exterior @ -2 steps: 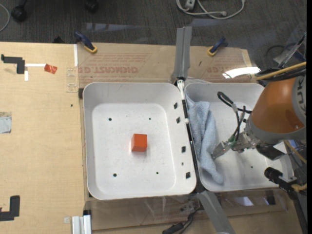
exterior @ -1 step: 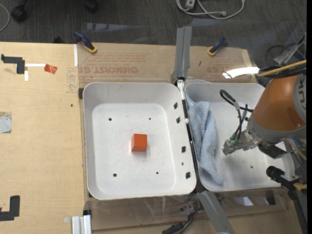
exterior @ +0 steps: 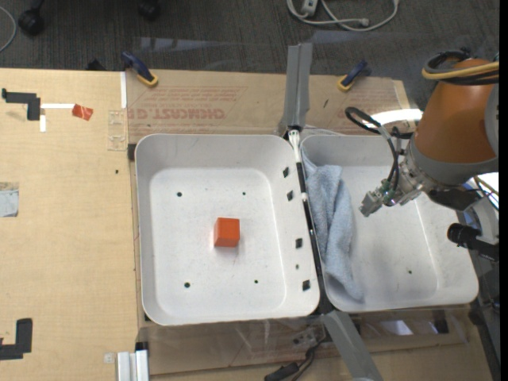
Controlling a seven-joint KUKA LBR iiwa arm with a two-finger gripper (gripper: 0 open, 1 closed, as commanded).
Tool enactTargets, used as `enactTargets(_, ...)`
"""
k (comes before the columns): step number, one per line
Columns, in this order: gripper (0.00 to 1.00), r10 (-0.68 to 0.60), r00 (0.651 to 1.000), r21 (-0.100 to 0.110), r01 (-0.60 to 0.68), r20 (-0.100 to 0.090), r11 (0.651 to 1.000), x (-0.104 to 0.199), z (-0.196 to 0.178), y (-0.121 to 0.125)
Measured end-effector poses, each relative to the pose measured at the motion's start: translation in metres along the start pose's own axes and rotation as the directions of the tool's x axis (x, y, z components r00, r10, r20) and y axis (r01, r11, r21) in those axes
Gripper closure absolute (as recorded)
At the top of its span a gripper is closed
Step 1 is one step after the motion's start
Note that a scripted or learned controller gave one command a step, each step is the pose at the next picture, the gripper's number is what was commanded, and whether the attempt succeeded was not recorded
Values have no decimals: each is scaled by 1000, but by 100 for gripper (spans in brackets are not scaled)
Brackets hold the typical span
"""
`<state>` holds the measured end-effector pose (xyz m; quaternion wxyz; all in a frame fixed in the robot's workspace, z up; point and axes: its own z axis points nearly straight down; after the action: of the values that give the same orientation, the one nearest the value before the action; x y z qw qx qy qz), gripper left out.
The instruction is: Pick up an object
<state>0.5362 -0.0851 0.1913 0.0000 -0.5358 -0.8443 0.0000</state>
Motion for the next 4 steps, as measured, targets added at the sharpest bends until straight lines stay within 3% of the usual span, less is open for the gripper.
enactTargets(1, 100, -429, 903, -2, 429, 3, 903, -53, -25, 19)
enactTargets(2, 100, -710, 704, -1, 710, 4, 704, -106, -9, 10)
enactTargets(3, 100, -733, 680, -1, 733, 1, 680, -103, 34, -31)
enactTargets(4, 100, -867, 498, 0, 867, 7, 498, -122, -26, 9)
